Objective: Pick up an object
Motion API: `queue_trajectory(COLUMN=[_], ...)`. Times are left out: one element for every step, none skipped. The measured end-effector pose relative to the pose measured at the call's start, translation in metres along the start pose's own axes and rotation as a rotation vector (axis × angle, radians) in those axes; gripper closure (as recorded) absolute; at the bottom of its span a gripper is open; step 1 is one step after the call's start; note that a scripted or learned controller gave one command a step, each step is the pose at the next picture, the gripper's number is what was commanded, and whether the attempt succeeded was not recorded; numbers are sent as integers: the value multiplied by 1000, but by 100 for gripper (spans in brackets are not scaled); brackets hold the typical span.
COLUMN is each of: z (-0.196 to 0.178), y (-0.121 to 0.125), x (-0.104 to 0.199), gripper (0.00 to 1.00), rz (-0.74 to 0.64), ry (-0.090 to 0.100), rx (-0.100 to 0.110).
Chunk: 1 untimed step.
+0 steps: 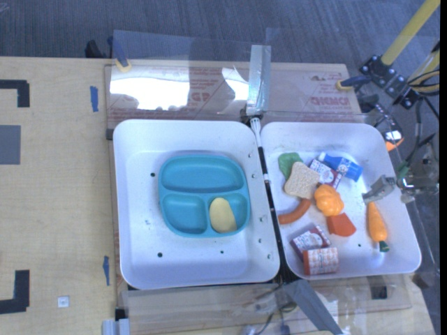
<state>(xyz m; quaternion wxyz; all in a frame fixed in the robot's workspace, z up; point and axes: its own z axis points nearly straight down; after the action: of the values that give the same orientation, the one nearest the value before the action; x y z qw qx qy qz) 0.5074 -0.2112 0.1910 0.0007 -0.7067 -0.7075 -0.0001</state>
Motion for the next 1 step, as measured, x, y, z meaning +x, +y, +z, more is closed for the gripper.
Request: queue_trajectory(z=[103], y=[54], x=[23], gripper=[0], rz=[-112], ry=[-5], rx=[-11])
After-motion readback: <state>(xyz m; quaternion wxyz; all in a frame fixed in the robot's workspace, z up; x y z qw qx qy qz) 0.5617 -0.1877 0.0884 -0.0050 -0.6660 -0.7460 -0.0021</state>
